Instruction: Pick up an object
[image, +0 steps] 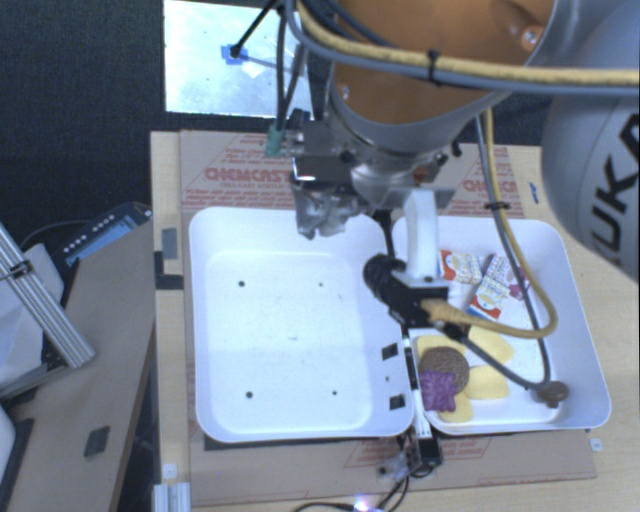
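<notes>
**Camera view: pick not yet made, objects at rest in the right bin**

1. Objects. The candidate items lie in the right bin (585, 330). Near its front edge sit a purple star-shaped toy (437, 388), a brown round piece (449, 365) touching it, and yellow flat pieces (487, 362) just beside both. Toward the rear of the same bin lie small printed packets (482, 281), white with red and blue marks. A small brown knob-like item (552, 393) rests near the bin's front right corner, at the end of a cable. All of these rest on the bin floor; none is lifted.

2. Jaws. The gripper (322, 213) hangs above the rear edge of the left bin (215, 330), well apart from the objects. The wrist housing masks its tip, so whether the jaws are released or clenched cannot be told. Nothing is visible between them.

3. Surroundings. Both bins rest on a cardboard sheet (240, 170) laid on the bench. Yellow and black cables (520, 300) trail from the arm across the right bin, above the packets.

4. Progress. Judged from this layout, no grasp has been secured. The remaining work appears to be the whole task: travel over the right bin, descend onto one item, close on it and lift.
</notes>
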